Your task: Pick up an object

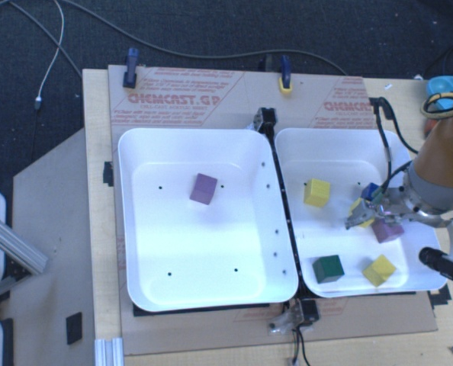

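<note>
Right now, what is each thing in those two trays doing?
Purple cube: lying alone in the left bin.
Yellow cube: lying free in the right bin.
Green cube: lying free, near the front rim.
Second yellow cube: lying free, tilted.
Pink cube: right beside the tool.

Bright, even overhead light; white bins (211,147) near blown out, soft shadows, pic slightly blurry, low-res.

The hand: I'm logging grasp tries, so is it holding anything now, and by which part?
Cannot be told. The hand is low in the right bin, beside a purple block, but no block shows clearly within its grip.
</note>
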`<state>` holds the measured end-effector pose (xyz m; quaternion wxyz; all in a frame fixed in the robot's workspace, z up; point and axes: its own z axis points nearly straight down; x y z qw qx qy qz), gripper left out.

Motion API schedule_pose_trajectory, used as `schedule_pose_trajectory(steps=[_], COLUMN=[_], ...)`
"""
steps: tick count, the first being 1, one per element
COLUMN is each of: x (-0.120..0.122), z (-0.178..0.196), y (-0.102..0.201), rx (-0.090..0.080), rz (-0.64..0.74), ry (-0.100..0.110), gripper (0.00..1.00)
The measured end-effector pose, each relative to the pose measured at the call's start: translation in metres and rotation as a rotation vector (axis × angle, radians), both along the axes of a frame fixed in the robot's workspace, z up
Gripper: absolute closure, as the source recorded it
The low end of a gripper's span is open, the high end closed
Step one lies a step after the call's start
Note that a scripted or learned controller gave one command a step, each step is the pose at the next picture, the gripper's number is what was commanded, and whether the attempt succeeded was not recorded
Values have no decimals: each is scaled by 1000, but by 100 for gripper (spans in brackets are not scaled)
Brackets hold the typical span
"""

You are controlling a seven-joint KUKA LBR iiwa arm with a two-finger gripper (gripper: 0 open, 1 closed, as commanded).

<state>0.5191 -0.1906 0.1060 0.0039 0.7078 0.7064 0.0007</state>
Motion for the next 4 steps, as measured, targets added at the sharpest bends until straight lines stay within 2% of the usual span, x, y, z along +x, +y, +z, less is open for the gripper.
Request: schedule_pose_trajectory(steps=[1, 2, 4], x=[1, 1, -9], z=[5, 13, 126], y=[0, 1, -9], rx=[1, 2, 3], rz=[2, 2, 2], ry=[-2, -1, 2], gripper=[0, 100, 100])
